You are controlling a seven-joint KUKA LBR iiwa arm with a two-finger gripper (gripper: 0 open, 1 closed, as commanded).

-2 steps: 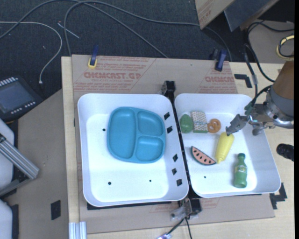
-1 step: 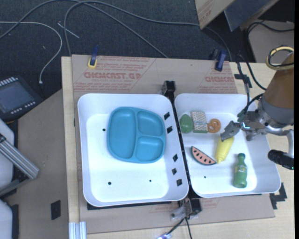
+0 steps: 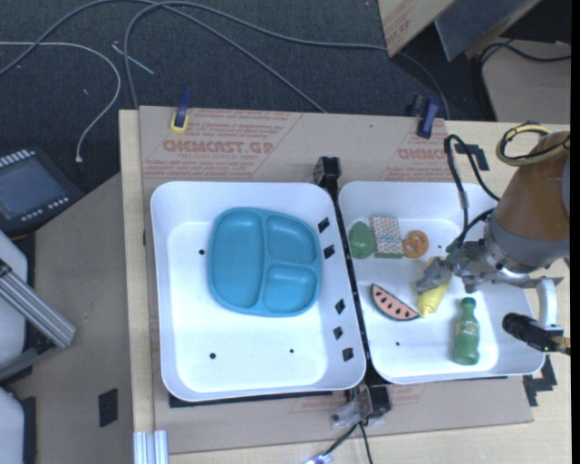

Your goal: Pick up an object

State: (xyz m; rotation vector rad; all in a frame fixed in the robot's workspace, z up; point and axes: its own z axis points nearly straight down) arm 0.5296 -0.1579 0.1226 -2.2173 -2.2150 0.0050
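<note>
In right bin (image 3: 399, 358), your gripper (image 3: 441, 272) sits directly above yellow toy (image 3: 431, 296), touching it; finger state, you cannot tell.

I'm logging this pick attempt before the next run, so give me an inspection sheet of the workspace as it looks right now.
Surface: bench with left bin and right bin side by side.
Job's things: right bin holds toy watermelon slice, green bottle, yellow toy, doughnut, patterned block, green toy.
Clutter: blue divided plate in left bin.
End effector: low over yellow toy; grasp unclear.
Cables: black cable by arm; loose cables on floor.
Surroundings: cardboard box, dark floor.
</note>
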